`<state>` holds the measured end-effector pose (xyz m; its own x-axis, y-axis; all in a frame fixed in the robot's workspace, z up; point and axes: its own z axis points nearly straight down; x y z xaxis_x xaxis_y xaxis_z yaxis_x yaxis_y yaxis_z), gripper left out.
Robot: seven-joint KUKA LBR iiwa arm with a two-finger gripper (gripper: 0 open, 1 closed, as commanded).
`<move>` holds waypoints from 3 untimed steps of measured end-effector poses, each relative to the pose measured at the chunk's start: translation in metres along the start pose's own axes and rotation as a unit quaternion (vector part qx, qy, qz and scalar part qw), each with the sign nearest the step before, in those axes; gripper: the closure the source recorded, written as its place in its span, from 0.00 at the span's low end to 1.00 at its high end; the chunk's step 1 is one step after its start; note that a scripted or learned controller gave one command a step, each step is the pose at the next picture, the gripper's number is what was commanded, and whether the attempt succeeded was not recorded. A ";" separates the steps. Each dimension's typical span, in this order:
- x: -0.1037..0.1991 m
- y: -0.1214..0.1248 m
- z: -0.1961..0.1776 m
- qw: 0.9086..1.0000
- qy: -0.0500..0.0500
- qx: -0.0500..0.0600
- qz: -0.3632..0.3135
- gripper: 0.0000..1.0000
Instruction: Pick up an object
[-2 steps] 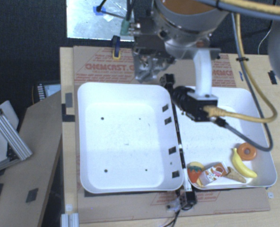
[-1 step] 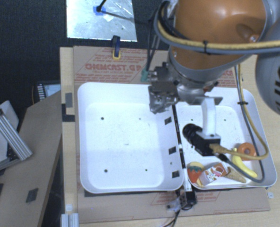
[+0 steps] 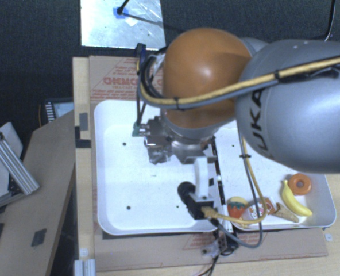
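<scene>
The gripper (image 3: 158,147) hangs over the left bin (image 3: 121,177); I cannot tell its state. The banana (image 3: 294,200) lies well apart, lower right, slanting.

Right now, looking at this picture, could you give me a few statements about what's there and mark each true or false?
1. A banana lies in the right-hand bin. True.
2. The banana is lifted clear of the bin. False: it lies on the bin's floor.
3. An orange round thing sits beside the banana. True.
4. The arm is painted blue. False: it is grey, with an orange band.
</scene>
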<state>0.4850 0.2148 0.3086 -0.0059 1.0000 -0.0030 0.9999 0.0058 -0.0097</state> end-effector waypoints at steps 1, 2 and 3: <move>-0.002 0.002 -0.007 1.000 0.002 -0.005 0.002 0.00; -0.084 0.002 -0.029 1.000 0.001 -0.007 0.007 0.00; -0.036 0.001 -0.091 1.000 0.004 -0.009 -0.001 0.00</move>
<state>0.4868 0.1794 0.4001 -0.0084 1.0000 0.0042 0.9999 0.0084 0.0078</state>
